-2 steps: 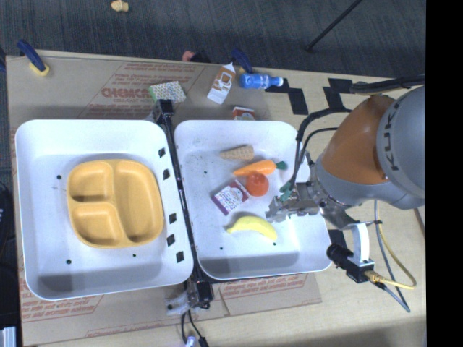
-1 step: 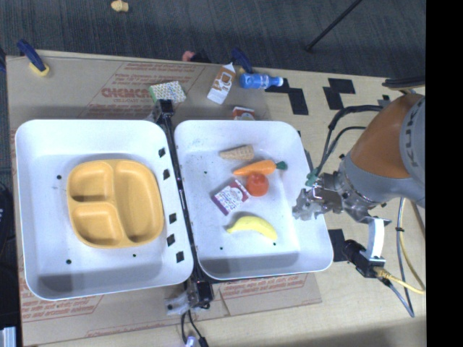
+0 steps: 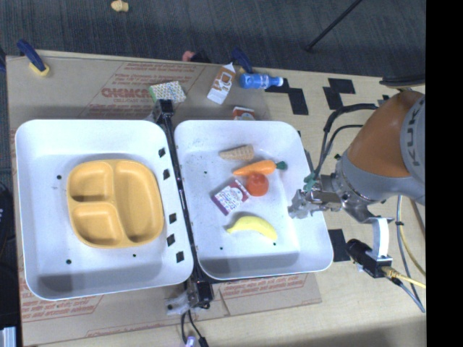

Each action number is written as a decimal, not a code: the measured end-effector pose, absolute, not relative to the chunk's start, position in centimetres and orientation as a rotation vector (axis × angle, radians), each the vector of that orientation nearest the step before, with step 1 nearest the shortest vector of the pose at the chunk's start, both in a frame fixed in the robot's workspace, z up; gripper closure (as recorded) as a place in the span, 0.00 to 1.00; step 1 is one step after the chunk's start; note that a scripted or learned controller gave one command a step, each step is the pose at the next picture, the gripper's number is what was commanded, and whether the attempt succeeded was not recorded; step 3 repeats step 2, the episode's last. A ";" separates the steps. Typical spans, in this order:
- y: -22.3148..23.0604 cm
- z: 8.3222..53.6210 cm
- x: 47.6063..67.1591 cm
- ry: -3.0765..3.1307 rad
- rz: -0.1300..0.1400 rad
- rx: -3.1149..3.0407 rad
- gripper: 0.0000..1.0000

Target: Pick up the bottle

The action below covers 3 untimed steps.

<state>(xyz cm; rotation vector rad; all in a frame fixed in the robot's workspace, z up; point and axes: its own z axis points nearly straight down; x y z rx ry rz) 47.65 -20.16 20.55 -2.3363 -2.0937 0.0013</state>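
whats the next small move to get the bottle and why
Probably swing the gripper away from the right bin's rim toward the bench's far edge: the small blue plastic bottle lies on its side there, outside both bins, well apart from the gripper.

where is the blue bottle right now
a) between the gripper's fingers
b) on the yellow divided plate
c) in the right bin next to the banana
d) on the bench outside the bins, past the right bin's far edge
d: the blue bottle lies on its side on the cardboard bench top beyond the far rim of the right bin, well apart from the gripper.
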 end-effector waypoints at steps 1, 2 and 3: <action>-15.7 18.3 47.6 -2.443 0.001 -1.968 1.00; -21.1 19.5 47.6 -2.337 0.002 -2.098 1.00; -21.1 19.5 47.6 -2.337 0.002 -2.098 1.00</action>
